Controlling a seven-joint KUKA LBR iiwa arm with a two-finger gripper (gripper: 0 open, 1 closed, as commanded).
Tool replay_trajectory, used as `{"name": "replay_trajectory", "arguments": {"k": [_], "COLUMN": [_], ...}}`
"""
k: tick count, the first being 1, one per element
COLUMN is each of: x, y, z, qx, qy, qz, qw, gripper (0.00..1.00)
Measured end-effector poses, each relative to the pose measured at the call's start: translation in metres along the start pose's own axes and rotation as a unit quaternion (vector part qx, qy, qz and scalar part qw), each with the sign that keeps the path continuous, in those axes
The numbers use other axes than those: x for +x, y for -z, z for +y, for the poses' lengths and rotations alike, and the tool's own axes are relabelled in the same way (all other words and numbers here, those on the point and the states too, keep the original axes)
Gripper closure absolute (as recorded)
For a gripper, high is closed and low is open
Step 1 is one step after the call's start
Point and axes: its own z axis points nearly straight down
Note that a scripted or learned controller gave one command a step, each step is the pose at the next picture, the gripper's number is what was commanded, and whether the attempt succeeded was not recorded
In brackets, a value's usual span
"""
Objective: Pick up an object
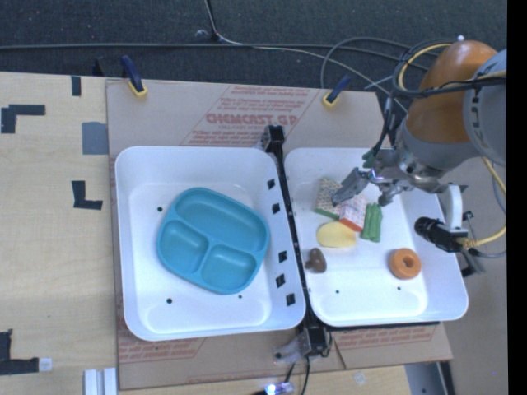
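Observation:
My gripper hangs over the back half of the right bin, open, with nothing between its fingers. Just under and beside it lie a patterned packet, a small red-and-white piece and a green stick. A yellow lemon-shaped object rests in front of them. Near the bin's left wall sits a small brown object, and an orange doughnut lies toward the right.
The left bin holds a blue divided plate. A black divider runs between the bins. Cables loop behind the arm at the upper right, and a black fitting sticks out by the right bin's edge.

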Motion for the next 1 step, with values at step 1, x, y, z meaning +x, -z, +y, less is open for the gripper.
{"name": "replay_trajectory", "arguments": {"k": [1], "x": [-0.0022], "y": [-0.0669], "z": [-0.0016], "qx": [0.003], "qy": [-0.001], "qz": [0.000], "qw": [1.0000], "gripper": [0.00]}}
